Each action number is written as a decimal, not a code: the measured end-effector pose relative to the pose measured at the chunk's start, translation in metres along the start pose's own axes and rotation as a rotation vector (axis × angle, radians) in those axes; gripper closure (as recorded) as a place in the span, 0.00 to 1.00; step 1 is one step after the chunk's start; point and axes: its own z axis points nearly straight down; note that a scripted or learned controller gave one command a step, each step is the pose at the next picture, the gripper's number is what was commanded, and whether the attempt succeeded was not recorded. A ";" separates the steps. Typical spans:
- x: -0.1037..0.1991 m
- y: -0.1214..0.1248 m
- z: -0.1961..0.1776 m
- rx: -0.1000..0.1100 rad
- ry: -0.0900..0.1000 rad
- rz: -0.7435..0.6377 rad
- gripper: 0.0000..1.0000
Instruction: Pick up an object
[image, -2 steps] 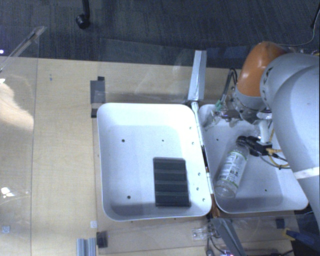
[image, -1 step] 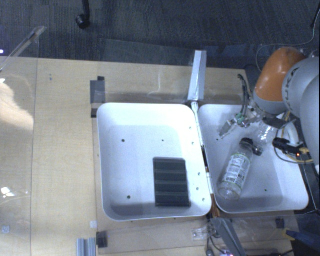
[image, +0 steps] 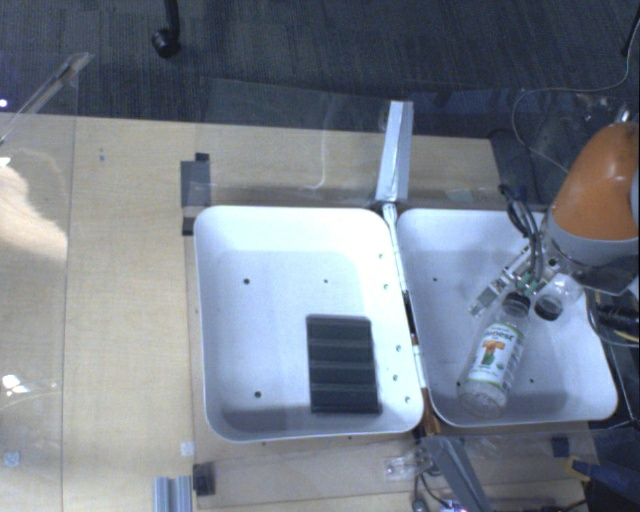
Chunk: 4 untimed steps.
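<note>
Bottle (image: 492, 362), clear plastic with a green and white label, lies on its side in the right bin (image: 440, 250), tilted so its cap end points up toward the gripper (image: 515, 288) and its base toward the bin's near wall. That gripper hangs over the right bin just above the bottle's cap end, under the arm's orange band (image: 598, 185); whether its fingers are apart or closed cannot be told here. In the left bin (image: 250, 240), a black ribbed block (image: 342, 364) rests near the front.
</note>
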 end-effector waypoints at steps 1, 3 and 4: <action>0.000 -0.030 0.050 0.000 -0.001 -0.098 0.00; -0.001 -0.024 0.027 -0.013 -0.011 -0.095 1.00; -0.001 -0.024 0.027 -0.013 -0.011 -0.095 0.00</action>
